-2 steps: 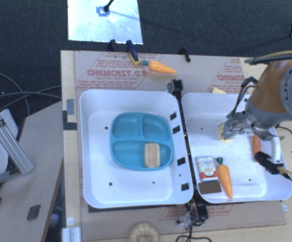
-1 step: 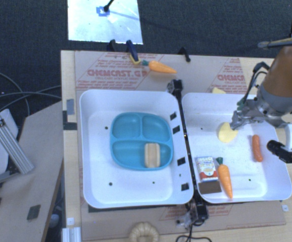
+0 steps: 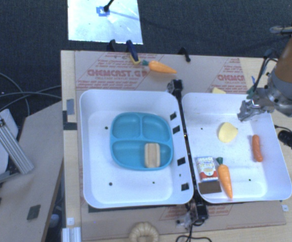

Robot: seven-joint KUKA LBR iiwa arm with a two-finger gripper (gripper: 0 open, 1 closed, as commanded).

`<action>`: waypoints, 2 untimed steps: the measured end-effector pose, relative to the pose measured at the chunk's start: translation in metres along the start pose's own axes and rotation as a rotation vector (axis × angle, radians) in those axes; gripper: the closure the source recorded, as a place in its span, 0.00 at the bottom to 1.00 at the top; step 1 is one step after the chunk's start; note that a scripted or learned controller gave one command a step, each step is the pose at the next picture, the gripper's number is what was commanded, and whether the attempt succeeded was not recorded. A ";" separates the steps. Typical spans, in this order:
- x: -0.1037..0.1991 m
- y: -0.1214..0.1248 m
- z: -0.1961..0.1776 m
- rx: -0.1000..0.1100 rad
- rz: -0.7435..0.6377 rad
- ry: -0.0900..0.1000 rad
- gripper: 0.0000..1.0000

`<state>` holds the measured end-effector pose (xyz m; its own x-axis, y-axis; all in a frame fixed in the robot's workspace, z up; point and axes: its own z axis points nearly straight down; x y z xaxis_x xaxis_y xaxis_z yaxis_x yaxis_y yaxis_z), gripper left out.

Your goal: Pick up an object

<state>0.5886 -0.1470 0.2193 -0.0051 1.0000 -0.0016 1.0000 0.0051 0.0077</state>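
Gripper: (image 3: 247,111) at the frame's right, over the right bin (image 3: 267,193); grip state cannot be told.
Yellow piece: (image 3: 227,132) lower left of it, apart.

Two bins side by side on the bench (image 3: 111,67). Left bin (image 3: 98,185): sectioned plate (image 3: 128,135) near centre, bread slice (image 3: 152,155) in its lower right compartment. Right bin (image 3: 277,185): round slice (image 3: 227,132) near centre, sausage (image 3: 257,148) to its right, small carton (image 3: 207,171) at front left, carrot (image 3: 224,178) just beside the carton's right edge. Second carrot (image 3: 158,67) lies on the bench behind the left bin. Gripper (image 3: 247,110) is over the right bin's back right area.
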 end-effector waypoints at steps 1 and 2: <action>0.053 -0.012 0.006 0.008 -0.003 0.002 1.00; 0.097 -0.015 -0.003 0.006 -0.004 0.003 1.00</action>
<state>0.5729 -0.0505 0.2222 -0.0093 1.0000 0.0015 1.0000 0.0093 0.0014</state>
